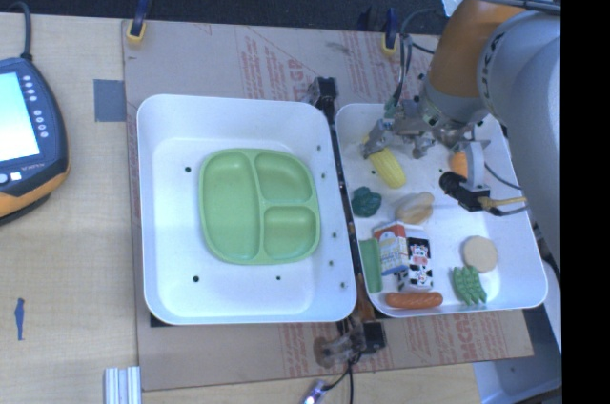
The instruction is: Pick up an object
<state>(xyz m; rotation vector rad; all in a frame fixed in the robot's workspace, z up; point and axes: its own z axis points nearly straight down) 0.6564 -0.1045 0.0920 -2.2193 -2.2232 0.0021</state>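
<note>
My gripper [396, 143] hangs low over the far part of the right bin [515, 297], its fingers spread apart and open. A yellow corn cob [388, 168] lies just in front of the fingertips, its upper end close to the gap between them; nothing is held. Close by lie a dark green vegetable [365, 200], a beige potato-like piece [415, 207] and a small orange item [458, 162] partly hidden by the wrist.
The right bin also holds a milk carton [391, 250], a cow-patterned carton [417, 264], a green stick [370, 264], a sausage [413, 300], a leafy green piece [467, 285] and a round biscuit [479, 252]. In the left bin [162, 202] sits a green divided plate [258, 206].
</note>
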